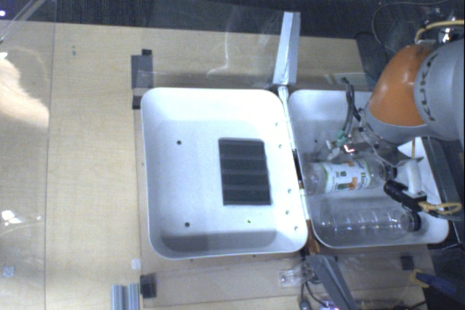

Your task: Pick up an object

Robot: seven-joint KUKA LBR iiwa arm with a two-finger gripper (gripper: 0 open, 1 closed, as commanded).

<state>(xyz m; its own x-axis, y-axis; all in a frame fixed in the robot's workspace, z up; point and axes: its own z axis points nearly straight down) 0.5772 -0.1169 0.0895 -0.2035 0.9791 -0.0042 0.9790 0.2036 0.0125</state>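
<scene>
Overhead view of a pale wooden tabletop [87,192] carrying two shallow white bins side by side. The left bin [182,120] holds one thing, a dark ribbed rectangular panel [245,170], lying flat near the bin's middle and apart from every wall. The right bin [312,109] holds two bottles, both lying on their sides. A labelled bottle [345,176] lies across the bin's middle; its wrap shows green and orange marks on white, but the print is too small to read and no brand can be made out. A clear bottle [363,221] without a label lies just beside it, along the near wall. The grey arm [443,91], with its orange band [396,94], reaches in from the right. The gripper [349,147] hangs low inside the right bin, directly above and close to the labelled bottle. Whether it is spread or pressed together cannot be told, and nothing is seen held in it.
</scene>
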